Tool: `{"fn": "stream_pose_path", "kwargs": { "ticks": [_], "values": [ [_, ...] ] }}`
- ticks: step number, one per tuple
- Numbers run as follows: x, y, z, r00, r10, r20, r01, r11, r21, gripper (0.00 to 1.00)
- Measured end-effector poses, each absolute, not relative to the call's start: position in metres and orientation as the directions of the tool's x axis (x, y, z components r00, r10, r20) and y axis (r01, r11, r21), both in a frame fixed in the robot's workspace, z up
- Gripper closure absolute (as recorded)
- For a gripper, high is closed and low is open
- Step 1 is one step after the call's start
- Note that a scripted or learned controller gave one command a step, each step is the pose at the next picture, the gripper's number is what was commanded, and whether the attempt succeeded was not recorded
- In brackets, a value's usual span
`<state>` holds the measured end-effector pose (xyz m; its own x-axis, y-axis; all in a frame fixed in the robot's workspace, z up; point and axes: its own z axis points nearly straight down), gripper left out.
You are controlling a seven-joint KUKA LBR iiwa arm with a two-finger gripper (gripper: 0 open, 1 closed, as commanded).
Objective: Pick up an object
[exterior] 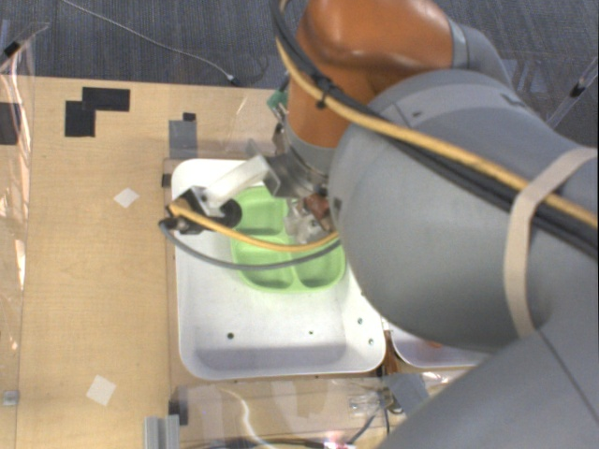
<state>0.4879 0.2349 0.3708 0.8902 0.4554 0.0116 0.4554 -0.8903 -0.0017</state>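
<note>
**Arm bent low over the left bin, gripper above the green tray**

Reaching in from the right and filling most of that side: grey arm [449, 204], bulky, with orange band [360, 36] uppermost, folded down over the left white bin [271, 344]. Wrist turned downward at the bin's upper right. Gripper [301, 215] poised just above the green divided tray [281, 251], its tips close to the tray's upper right compartment; cannot tell whether the fingers stand wide or narrow, since wrist hardware hides them. Nothing seen between them.

Tray lying in the upper half of the bin, near the back wall, partly under the wrist. White bracket [225, 185] and black-and-yellow cables [234, 237] looping out to the left, across the tray's left compartments.

Lower half of the bin floor bare and open, front rim unobstructed. Sliver of the second bin [421, 352] peeking out beneath the arm. Wooden bench [84, 279] wide open to the left, with black patches [94, 108] and small pale squares [125, 197].

No legible writing or brand marks.
</note>
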Motion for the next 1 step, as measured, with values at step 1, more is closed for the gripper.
{"fn": "stream_pose_path", "kwargs": {
  "ticks": [1],
  "values": [
    [0.4862,0.2343,0.2740,0.927,0.376,-0.005,0.376,-0.927,0.002,1.00]
  ]
}}
